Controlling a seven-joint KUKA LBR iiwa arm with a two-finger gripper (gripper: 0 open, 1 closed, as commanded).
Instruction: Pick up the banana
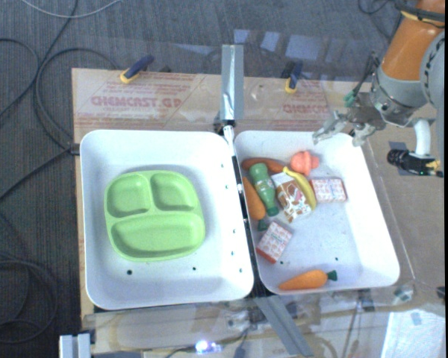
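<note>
The yellow banana [302, 186] lies in the right bin [358, 237], in the cluster near its upper middle, between a green bottle [263, 186] and a small pink-printed box [328, 190]. A food packet [292, 201] touches its lower left side. My gripper [342, 127] hangs above the right bin's far rim, up and to the right of the banana and well apart from it. Its fingers are spread open with nothing between them.
The right bin also holds a peach-coloured fruit [304, 161], a carrot [307, 279] near the front rim, another carrot [253, 200] by the left wall and a small packet [275, 241]. The left bin [97, 274] bears a green divided tray [155, 215].
</note>
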